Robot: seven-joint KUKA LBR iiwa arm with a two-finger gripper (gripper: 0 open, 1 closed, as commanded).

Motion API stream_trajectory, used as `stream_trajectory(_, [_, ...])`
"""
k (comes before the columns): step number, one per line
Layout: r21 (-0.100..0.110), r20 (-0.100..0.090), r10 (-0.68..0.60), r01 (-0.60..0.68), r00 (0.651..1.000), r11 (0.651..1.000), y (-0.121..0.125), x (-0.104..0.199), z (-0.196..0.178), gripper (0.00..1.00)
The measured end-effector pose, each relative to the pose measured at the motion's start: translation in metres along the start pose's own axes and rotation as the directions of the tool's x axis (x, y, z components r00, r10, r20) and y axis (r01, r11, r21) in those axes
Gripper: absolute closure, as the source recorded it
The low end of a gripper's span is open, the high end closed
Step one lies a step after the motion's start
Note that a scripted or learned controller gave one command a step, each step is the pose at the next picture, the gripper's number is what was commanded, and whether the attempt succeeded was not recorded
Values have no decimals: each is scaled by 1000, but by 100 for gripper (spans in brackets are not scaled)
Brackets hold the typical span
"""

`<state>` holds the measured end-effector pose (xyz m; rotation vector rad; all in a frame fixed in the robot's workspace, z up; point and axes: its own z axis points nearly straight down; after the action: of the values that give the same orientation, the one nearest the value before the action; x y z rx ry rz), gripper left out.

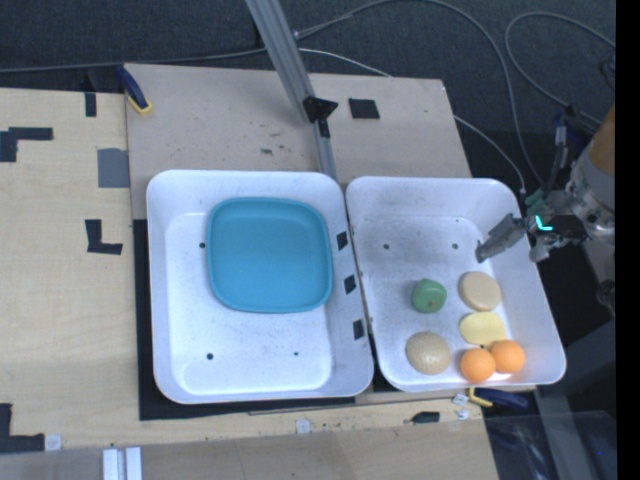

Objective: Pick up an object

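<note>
Grey tool (pixel 512 238) above right bin (pixel 400 203) rim — no legible writing.

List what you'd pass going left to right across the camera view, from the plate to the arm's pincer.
Blue plate → green ball → beige disc → pincer.

light: even, overhead | glare: white bins (pixel 250 388) washed out | shadows: soft | focus: slightly blurred

Plate (pixel 268 254) in left bin (pixel 165 268), six small items clustered in right bin's (pixel 400 208) near-right corner
</note>
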<state>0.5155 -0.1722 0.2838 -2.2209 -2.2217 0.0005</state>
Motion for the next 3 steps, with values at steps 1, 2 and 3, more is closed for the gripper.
stream_trajectory(1, [0, 0, 0, 0, 1000, 1000, 0, 0, 0, 0])
stream_trajectory(2, [4, -1, -1, 1, 1000, 1000, -2, 8, 46, 0])
stream_trajectory(3, [5, -1, 0, 0, 1000, 1000, 6, 5, 103, 0])
